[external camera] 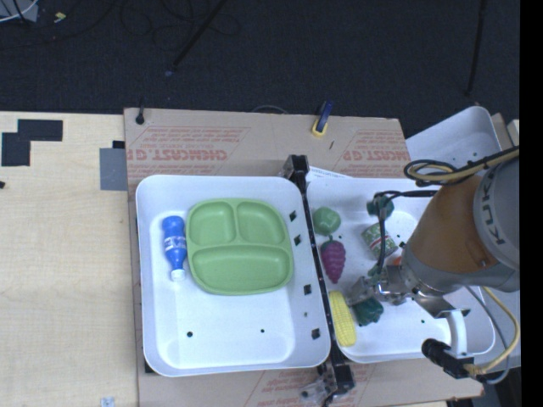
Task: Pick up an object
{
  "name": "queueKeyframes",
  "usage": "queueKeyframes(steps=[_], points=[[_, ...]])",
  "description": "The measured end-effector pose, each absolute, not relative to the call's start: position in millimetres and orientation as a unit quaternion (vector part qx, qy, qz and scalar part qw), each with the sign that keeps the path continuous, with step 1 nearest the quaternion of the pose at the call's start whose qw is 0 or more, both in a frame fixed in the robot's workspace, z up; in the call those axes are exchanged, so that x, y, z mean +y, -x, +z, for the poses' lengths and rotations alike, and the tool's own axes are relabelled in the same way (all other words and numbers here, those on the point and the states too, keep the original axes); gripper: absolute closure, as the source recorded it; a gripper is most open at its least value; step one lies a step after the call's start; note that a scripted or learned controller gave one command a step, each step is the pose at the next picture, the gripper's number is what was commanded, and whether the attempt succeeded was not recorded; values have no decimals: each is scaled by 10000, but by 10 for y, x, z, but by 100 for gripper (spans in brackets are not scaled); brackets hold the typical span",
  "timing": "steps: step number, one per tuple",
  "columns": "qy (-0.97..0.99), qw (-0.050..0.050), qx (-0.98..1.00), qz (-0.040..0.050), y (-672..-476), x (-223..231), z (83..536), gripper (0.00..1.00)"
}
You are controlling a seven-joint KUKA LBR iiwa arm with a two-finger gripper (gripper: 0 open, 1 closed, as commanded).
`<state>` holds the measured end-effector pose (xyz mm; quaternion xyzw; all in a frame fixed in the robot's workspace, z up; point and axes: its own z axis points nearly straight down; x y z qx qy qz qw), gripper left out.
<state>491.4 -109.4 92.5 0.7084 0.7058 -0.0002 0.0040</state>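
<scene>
My gripper (376, 290) hangs low over the right bin (399, 350), under the arm's orange band. Directly at its near side lies a dark green object (369, 313), touching or almost touching the gripper; I cannot tell whether it is held. A yellow corn cob (343, 319) lies to the left of it along the bin's left wall. Purple grapes (333, 259) and a round green fruit (326, 220) sit farther back on the left. A small colourful can (378, 237) stands just behind the gripper, partly hidden by the arm.
The left bin (170, 329) holds a green divided plate (238, 247) and a blue bottle (174, 245) lying along the plate's left side. A black divider clamp (299, 170) joins the bins. The arm covers the right bin's right half.
</scene>
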Motion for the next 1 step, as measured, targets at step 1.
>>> queueKeyframes(steps=[1], points=[[-7110, -15, 7032, -14, -4888, -1094, 1013, 100]])
